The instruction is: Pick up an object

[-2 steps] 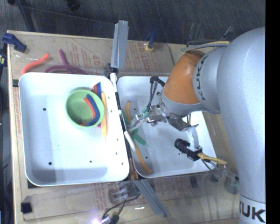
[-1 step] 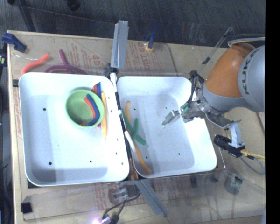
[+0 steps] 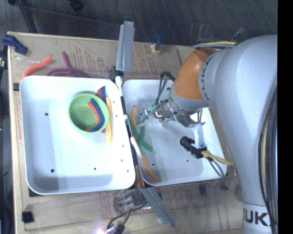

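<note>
Pincer [image 3: 156, 113] hung low over the upper left of the right bin [image 3: 212, 172], at the end of the grey arm [image 3: 244, 91] bent in from the right, its orange band [image 3: 188, 77] above the wrist. Whether it gripped anything could not be told. Below it lay a green strip [image 3: 142, 139] and an orange strip [image 3: 149, 167]. Two white bins sat on the surface [image 3: 88, 50]; the left bin [image 3: 49, 169] carried one green bowl [image 3: 88, 112].

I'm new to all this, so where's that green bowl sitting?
The green bowl lies in the left bin, toward its upper right, with coloured strips beside its right edge.
</note>
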Robot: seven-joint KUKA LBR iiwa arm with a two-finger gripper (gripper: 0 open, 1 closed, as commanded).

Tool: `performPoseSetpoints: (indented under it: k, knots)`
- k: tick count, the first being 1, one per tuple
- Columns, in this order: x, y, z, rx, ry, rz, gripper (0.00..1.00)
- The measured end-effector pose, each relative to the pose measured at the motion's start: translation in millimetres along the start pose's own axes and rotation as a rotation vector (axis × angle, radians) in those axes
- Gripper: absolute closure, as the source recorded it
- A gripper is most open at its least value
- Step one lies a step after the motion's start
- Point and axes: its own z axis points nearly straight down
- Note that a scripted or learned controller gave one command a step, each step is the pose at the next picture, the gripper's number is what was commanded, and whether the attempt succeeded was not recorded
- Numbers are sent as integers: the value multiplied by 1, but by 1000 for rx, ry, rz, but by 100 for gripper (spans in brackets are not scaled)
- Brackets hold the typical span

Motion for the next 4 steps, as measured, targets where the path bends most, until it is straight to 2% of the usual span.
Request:
performPoseSetpoints:
  k: [1,2,3,4]
  knots:
    - [-63,-16,-55,-1,0,-53,0]
    - [14,-29,-2,-5,-4,-136,0]
    - [-44,-45,-109,0,-1,26,0]
    - [9,-28,-7,6,1,260,0]
